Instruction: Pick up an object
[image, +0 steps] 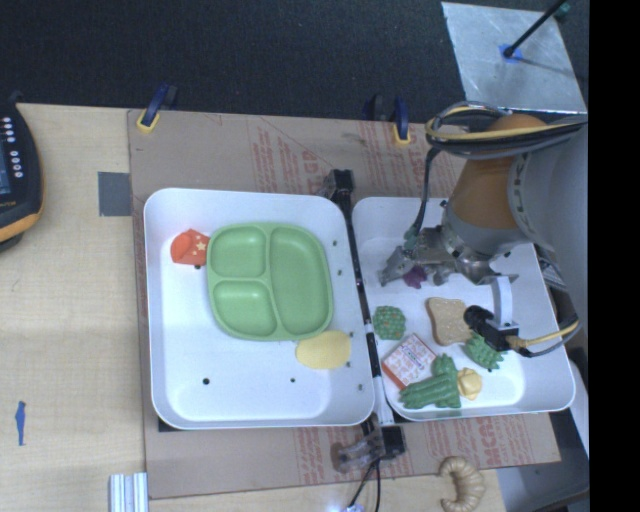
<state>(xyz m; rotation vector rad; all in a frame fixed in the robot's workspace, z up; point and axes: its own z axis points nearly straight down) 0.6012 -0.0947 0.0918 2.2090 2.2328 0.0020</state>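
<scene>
Left bin (170, 395): red toy (189, 247) near its left wall; green divided plate (270, 279) centred, long axis toward the far right corner; yellow piece (324, 350) beside its near right corner. Right bin (545, 395): green ball (389, 322), toast slice (449, 318), red packet (408, 360), green cactus toy (436, 385) lying along the near edge. Arm bent over the far edge; gripper (420, 262) low, jaw state cannot be told.

Purple object (432, 270) mostly hidden beneath the hand (420, 258); finger state indiscernible.
</scene>
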